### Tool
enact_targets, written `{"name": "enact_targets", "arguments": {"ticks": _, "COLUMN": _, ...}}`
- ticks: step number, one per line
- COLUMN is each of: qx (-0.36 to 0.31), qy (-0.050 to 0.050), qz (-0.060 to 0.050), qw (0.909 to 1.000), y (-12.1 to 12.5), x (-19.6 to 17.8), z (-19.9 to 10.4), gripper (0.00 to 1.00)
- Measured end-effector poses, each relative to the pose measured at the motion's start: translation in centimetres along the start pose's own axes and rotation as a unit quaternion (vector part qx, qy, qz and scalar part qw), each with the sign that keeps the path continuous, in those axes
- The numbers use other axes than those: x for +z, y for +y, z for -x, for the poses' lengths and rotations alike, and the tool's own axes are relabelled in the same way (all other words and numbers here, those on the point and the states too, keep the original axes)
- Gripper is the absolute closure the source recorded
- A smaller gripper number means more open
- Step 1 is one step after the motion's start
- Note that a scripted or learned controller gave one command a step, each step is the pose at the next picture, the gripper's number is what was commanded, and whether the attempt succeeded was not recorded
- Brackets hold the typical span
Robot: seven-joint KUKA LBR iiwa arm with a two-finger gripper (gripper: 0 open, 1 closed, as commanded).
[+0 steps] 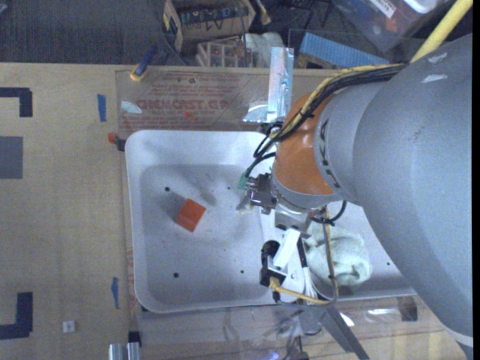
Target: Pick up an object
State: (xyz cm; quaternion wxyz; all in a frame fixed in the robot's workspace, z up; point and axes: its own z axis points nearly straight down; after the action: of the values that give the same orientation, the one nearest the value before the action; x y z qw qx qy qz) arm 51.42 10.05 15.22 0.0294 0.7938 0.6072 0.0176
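Observation:
An orange block (190, 215) lies on the floor of the left white bin (150, 276), in its left half. A pale, crumpled soft thing (346, 259) rests near the bin's front right, partly hidden by the arm. My gripper (253, 195) hangs under the orange-banded wrist over the middle of the bin, to the right of the block and apart from it. Seen from above, the wrist covers most of the gripper. Nothing shows held in it.
The grey arm covers the right side of the view and whatever lies beneath it. A clear plastic sheet (187, 103) lies behind the bin. Boxes and clutter (210, 17) stand beyond the bench's far edge. Bare wooden bench top (60, 223) spreads to the left.

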Motion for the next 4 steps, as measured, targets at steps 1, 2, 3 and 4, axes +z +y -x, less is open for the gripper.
{"name": "enact_targets", "arguments": {"ticks": 1, "qx": -0.008, "qy": -0.001, "qz": -0.010, "qw": 0.9999, "y": 0.85, "x": 1.45, "z": -0.62, "gripper": 0.00}}
{"name": "enact_targets", "arguments": {"ticks": 2, "qx": -0.028, "qy": -0.003, "qz": -0.008, "qw": 0.9996, "y": 0.54, "x": 1.52, "z": -0.71, "gripper": 0.00}}
{"name": "enact_targets", "arguments": {"ticks": 3, "qx": -0.077, "qy": 0.001, "qz": -0.004, "qw": 0.9970, "y": 0.07, "x": 1.79, "z": -0.49, "gripper": 0.00}}
{"name": "enact_targets", "arguments": {"ticks": 4, "qx": -0.036, "qy": -0.002, "qz": -0.003, "qw": 0.9994, "y": 0.37, "x": 1.84, "z": -0.90, "gripper": 0.00}}
